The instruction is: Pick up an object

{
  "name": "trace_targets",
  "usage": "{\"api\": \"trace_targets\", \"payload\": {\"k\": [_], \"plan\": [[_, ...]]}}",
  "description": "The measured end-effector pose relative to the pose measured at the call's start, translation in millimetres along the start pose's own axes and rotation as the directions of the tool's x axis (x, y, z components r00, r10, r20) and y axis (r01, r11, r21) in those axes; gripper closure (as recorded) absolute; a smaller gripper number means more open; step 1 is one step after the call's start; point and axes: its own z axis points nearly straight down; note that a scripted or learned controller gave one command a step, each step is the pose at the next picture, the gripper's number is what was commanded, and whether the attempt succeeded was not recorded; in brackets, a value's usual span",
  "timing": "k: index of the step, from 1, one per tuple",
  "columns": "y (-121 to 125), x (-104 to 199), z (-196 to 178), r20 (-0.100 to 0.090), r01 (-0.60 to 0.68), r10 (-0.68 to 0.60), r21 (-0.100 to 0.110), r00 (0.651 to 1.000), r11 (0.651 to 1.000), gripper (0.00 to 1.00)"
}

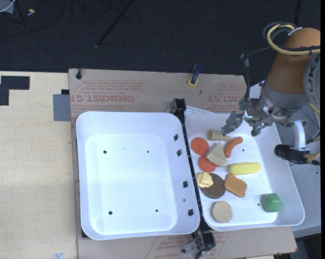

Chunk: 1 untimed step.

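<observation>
The right bin (292,198) holds several toy foods: a red tomato slice (200,145), an orange sausage (233,144), a small beige piece (217,136), a cream wedge (217,155), a yellow corn cob (244,168), a brown cookie (215,188) with a yellow piece (205,179) on it, an orange toast (235,185), a tan disc (222,211) and a green ball (271,202). My gripper (244,125) hovers over the bin's far end, just above the beige piece and the sausage. Its fingers (231,124) stand apart, open, with nothing between them.
The left bin (92,144) lies beside the right one, joined by a black hinge strip (187,161). Both rest on a cardboard sheet (124,90). A blue and yellow clip (194,75) sits at the cardboard's far edge.
</observation>
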Motion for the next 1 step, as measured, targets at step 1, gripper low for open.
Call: {"api": "trace_targets", "payload": {"k": [1], "plan": [[-43.9, -1.2, 95.0, -0.002, -0.001, 0.001, 0.012, 1.000, 1.000, 0.00]]}}
